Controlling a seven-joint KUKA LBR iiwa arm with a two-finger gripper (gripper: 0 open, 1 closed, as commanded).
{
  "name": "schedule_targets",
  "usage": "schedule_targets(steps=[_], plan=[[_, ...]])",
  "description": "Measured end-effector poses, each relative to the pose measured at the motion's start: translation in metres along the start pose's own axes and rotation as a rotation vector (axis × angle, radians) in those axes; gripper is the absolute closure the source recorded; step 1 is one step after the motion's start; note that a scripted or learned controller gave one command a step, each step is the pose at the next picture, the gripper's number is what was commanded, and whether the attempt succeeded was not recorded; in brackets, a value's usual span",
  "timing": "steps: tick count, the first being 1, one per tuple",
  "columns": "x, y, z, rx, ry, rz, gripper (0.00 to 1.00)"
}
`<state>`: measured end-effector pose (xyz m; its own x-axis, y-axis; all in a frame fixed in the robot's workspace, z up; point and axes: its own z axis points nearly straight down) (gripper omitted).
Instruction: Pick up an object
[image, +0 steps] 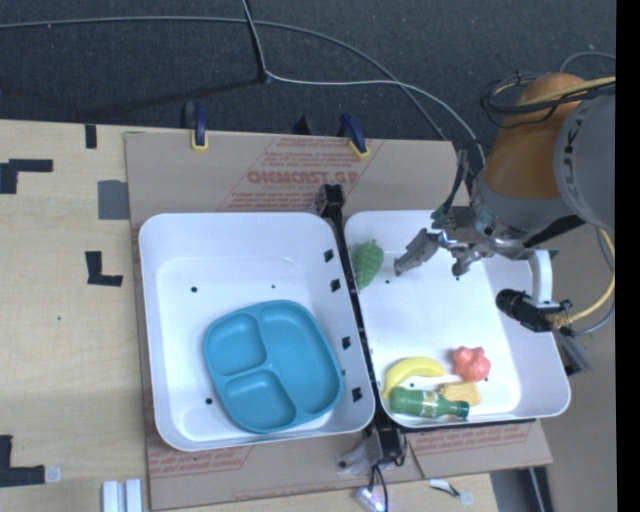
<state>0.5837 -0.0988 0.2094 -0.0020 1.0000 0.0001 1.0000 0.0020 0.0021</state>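
Blue plate (270, 367); yellow banana (412, 371); green bottle (428, 404)

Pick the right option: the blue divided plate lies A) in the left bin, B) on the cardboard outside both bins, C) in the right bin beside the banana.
A: the blue divided plate lies flat in the left bin, while the banana sits in the right bin.
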Motion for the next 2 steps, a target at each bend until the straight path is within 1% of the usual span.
schedule_targets(steps=[1, 2], plan=[[-0.047, 0.057, 0.017, 0.005, -0.001, 0.003, 0.0], [-0.058, 0.017, 0.0, 0.001, -0.001, 0.003, 0.0]])
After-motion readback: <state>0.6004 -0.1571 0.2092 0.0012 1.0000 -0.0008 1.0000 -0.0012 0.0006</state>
